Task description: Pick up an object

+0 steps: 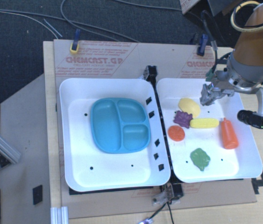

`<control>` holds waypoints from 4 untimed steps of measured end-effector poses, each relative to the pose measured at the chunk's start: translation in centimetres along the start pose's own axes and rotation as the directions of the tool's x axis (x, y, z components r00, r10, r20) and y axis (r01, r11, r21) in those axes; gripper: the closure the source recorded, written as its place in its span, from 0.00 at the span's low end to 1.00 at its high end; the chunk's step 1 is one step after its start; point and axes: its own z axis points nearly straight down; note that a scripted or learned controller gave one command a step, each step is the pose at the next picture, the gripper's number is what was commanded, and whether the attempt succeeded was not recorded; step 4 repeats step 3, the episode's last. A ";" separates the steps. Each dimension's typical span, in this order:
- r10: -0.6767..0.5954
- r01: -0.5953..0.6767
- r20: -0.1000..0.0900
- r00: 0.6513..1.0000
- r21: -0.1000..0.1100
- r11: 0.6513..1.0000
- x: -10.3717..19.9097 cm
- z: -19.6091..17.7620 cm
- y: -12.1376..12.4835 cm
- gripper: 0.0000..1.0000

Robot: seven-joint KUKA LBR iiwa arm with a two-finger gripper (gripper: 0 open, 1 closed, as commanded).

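- Two shallow white bins side by side on bench; left bin (70, 125) holding a blue divided plate (120, 125), three compartments, lying flat near bin centre
- Right bin (248, 164) holding the loose toy food, all candidates for the pick:
  - yellow lemon-like piece (190, 106) toward far side of bin; touching or just beside purple grape cluster (183, 119) below it
  - yellow corn cob (204, 123) lying flat, just right of purple grape cluster, roughly crosswise in view
  - orange-red round piece (176, 133) near the divider side, just below the grapes
  - orange carrot-like piece (228, 134) lying lengthwise toward right side of bin, near the corn's right end but apart from it
  - green leafy piece (200, 158) alone in near part of bin, well apart from the rest
- Gripper (209, 97) over far part of right bin, just right of the lemon-like piece and above the corn in view; nothing visible between the fingers; opening width not readable from this angle, cannot tell open or closed
- Arm coming in from right, orange band (257, 36) above grey wrist
- Black clips (151, 73) along seam between bins; cardboard sheet (98, 55) with red print under both bins; blue clamps at far edge
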 end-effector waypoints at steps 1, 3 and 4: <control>0.000 0.000 0.000 1.000 0.001 1.000 4.6 -0.7 -1.3 1.00; 0.001 -0.001 0.001 1.000 0.002 1.000 14.7 -0.4 -4.5 1.00; 0.001 -0.001 0.001 1.000 0.002 1.000 14.7 -0.4 -4.5 1.00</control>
